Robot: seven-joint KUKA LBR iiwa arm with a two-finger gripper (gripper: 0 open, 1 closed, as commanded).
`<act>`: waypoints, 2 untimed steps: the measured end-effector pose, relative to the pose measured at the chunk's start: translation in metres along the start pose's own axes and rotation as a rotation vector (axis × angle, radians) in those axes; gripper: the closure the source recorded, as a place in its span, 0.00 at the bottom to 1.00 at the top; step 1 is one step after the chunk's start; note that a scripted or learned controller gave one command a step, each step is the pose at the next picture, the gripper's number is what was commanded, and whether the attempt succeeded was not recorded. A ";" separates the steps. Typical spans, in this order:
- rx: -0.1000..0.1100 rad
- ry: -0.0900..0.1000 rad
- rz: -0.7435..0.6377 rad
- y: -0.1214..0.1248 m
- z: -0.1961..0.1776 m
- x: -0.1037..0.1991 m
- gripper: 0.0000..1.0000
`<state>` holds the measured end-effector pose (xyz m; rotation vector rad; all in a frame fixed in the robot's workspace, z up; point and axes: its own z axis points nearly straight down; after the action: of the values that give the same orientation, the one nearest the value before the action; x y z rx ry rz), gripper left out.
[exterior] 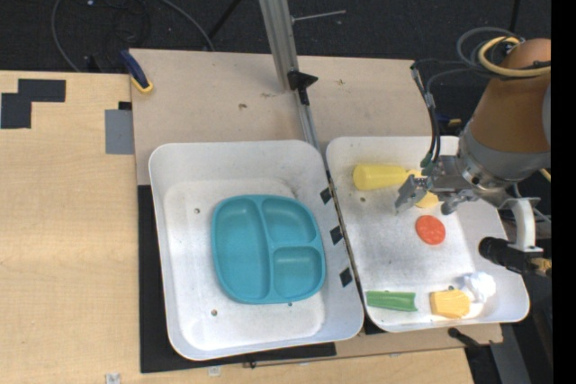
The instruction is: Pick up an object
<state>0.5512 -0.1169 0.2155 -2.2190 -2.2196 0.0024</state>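
Observation:
My gripper [426, 198] hangs over the back of the right bin [387, 261], its two fingers spread apart, so it is open. A yellow, banana-like object [378, 176] lies just left of the fingers. A small yellow patch shows under the gripper, and I cannot tell what it is. A red round object [430, 230] lies just below the gripper on the bin floor. Near the bin's front edge lie a green piece [391, 301], a yellow block [449, 304] and a whitish object [479, 286].
The left bin [171, 193] holds a teal divided plate [267, 247]. An aluminium post [274, 22] rises behind the gap between the two bins. Black clips sit along the rims where the bins meet.

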 end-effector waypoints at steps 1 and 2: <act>0.004 0.000 0.001 0.002 0.044 0.002 0.00; 0.007 0.001 0.002 0.002 0.105 0.011 0.00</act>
<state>0.5528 -0.1056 0.1108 -2.2172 -2.2136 0.0082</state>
